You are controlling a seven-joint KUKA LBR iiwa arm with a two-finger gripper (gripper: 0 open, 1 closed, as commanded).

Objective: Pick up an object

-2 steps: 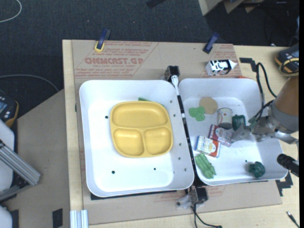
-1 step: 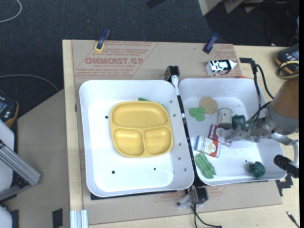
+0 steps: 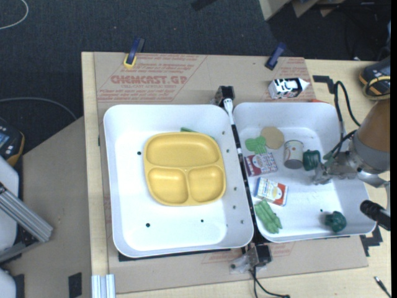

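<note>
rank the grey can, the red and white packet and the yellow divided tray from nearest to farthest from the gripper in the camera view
From the gripper:
1. Grey can, just to its left in the right bin.
2. Red and white packet, further left, lower in that bin.
3. Yellow divided tray, in the left bin.

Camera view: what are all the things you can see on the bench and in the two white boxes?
left bin: 1, white, left half of the bench
divided plate: 1, yellow, middle of the left bin
right bin: 1, white, right half of the bench
round disc: 1, tan, upper part of the right bin
leafy toy: 1, green, left of the disc
can: 1, silver, lying below the disc
small packets: 2, red and white, left side of the right bin, one below the other
long pod-like toy: 1, green, lower left of the right bin
lumpy toy: 1, dark green, lower right corner of the right bin
clamps: 2, blue, top edge of the bench
arm: 1, grey and orange, right side
tool: 1, over the right bin, right of the can
</note>
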